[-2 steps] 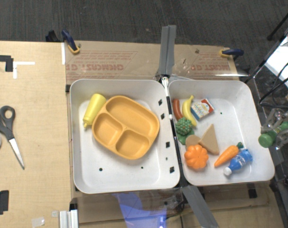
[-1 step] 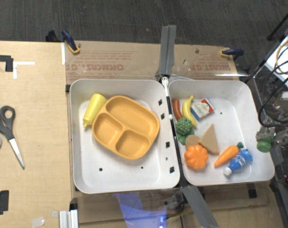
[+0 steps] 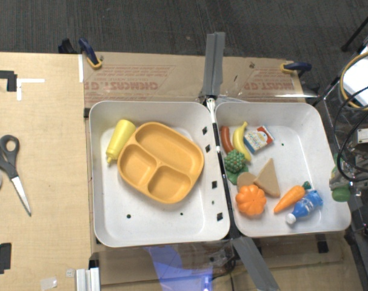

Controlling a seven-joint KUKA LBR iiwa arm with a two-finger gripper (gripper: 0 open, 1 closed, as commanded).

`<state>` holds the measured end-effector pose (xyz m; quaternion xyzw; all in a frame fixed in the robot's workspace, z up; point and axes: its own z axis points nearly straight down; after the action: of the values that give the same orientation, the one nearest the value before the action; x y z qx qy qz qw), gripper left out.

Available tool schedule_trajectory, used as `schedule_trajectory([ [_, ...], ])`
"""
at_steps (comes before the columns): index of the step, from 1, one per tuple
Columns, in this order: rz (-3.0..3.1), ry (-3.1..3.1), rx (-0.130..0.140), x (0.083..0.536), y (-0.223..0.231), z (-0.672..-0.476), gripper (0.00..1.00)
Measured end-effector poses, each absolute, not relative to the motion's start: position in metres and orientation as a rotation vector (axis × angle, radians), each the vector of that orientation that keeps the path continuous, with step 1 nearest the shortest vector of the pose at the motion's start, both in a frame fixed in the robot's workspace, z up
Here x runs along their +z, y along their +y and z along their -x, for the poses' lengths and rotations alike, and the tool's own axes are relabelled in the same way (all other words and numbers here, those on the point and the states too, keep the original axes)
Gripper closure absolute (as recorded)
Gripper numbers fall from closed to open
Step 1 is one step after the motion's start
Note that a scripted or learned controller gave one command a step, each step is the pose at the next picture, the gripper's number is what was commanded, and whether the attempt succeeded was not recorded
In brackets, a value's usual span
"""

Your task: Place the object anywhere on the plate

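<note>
A yellow three-compartment plate (image 3: 161, 162) lies in the left bin (image 3: 111, 223), with nothing in its compartments. A yellow bottle (image 3: 119, 139) lies against the plate's upper left edge. The right bin (image 3: 314, 138) holds several toy foods. At its left side are a banana (image 3: 239, 141), a red sausage (image 3: 225, 139), a green bumpy piece (image 3: 235, 161) and a small carton (image 3: 258, 139). Nearer the front lie a tan wedge (image 3: 269, 177), an orange pumpkin (image 3: 251, 200), a carrot (image 3: 289, 199) and a blue bottle (image 3: 306, 206).
Scissors (image 3: 11, 168) lie on the wooden bench at the far left. Cardboard (image 3: 147, 80), held by blue clamps, sits behind the bins. Cables and equipment (image 3: 353, 156) crowd the right edge beside the right bin.
</note>
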<state>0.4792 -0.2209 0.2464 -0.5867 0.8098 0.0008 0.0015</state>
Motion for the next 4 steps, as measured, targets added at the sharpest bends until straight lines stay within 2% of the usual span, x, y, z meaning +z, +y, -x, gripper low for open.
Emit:
schedule_trajectory([
  [1,2.302,2.132,0.001,0.251,-0.221,-0.479,1.00],
  [2,2.452,1.956,0.002,0.267,-0.219,-0.479,1.00],
  [4,2.719,1.568,0.006,0.240,-0.213,-0.479,1.00],
])
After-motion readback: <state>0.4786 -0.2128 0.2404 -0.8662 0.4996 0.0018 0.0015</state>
